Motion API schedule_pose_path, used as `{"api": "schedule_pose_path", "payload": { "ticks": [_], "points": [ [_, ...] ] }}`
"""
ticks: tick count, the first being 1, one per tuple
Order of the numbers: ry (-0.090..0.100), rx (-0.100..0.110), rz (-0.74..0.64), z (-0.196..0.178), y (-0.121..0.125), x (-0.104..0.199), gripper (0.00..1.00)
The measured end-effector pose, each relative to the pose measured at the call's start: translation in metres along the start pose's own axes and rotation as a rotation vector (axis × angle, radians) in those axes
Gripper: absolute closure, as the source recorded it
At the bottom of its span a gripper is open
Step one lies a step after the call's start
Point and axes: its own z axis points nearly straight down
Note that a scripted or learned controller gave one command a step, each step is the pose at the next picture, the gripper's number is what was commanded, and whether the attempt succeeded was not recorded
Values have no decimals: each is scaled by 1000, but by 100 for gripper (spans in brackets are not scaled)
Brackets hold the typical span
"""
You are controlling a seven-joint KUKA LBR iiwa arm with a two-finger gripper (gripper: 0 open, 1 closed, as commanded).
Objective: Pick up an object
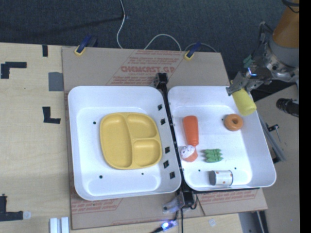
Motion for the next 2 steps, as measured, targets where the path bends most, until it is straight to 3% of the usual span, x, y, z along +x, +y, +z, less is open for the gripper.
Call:
{"api": "schedule_pose_path", "payload": {
  "ticks": [2],
  "points": [
    [0, 2, -3, 15, 2, 103, 100]
  ]
}}
